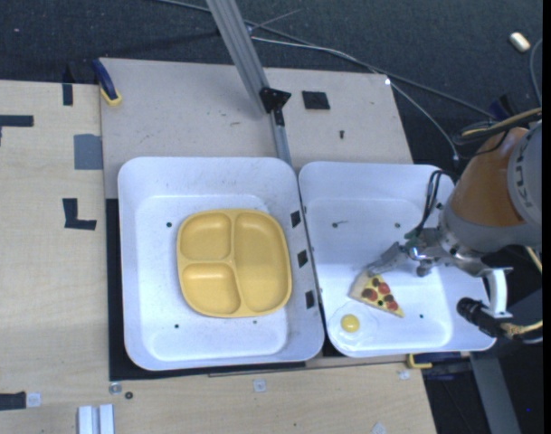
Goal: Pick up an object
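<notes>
Jaws' state cannot be told; the grey two-finger gripper [381, 266] is hovering just above the triangular toy pizza slice [378, 293], a small yellow round piece [349, 323] lying just below it.

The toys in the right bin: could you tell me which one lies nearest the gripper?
The pizza slice, a triangle with red toppings, lies right by the gripper. The small yellow round piece sits farther off, toward the bin's front edge.
</notes>
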You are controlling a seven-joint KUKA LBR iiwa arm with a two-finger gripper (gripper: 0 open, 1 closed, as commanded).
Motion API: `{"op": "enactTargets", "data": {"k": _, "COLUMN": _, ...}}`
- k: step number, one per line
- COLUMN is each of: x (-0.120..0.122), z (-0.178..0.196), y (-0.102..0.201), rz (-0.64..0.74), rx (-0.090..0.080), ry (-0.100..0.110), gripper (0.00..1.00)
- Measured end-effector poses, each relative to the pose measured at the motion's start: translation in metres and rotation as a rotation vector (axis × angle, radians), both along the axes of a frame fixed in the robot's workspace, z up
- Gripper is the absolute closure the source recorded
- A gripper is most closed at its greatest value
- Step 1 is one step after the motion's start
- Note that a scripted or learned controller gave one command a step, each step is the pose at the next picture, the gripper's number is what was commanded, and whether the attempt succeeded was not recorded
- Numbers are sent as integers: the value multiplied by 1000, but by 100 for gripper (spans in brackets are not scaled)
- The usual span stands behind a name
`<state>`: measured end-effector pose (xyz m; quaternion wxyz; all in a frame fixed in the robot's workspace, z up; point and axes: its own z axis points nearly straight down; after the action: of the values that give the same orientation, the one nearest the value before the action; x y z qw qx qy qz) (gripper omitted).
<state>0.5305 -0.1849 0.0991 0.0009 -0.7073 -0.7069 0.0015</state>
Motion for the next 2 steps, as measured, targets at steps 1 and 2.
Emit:
{"op": "enactTargets", "data": {"k": 1, "x": 1, "z": 12, "y": 2, "rz": 3, "rx": 2, "ry": -1, "gripper": 100}}
{"op": "enactTargets", "data": {"k": 2, "x": 11, "z": 64, "y": 0, "rz": 2, "rx": 0, "ry": -6, "gripper": 100}}
